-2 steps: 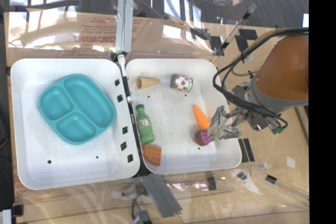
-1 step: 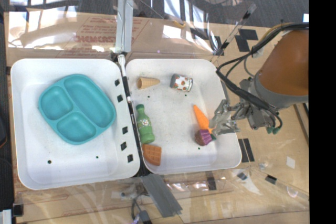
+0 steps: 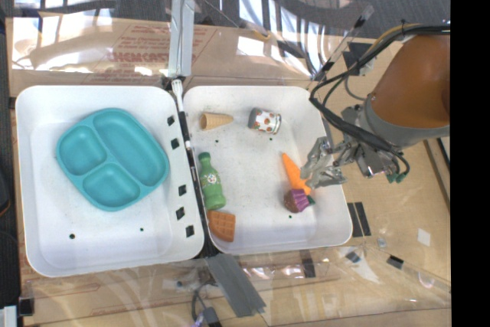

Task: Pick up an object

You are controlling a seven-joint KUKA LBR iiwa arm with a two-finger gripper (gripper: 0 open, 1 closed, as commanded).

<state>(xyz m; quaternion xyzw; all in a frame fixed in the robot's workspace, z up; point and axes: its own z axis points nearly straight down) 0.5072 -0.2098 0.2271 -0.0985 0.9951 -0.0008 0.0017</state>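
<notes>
Carrot (image 3: 292,169) beside claw (image 3: 315,172); bottle (image 3: 210,181) label unreadable.

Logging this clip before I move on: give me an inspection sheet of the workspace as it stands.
Surface: two white bins, left bin and right bin, side by side on a bench.
Job's things: in the right bin, carrot, purple piece, green bottle, waffle, cone, spotted cup.
Clutter: teal divided plate in the left bin.
Grippers: gripper low at the carrot; grip cannot be judged.
Cables: black cables looping beside the arm.
Surroundings: clear sheeting, dark floor.
</notes>
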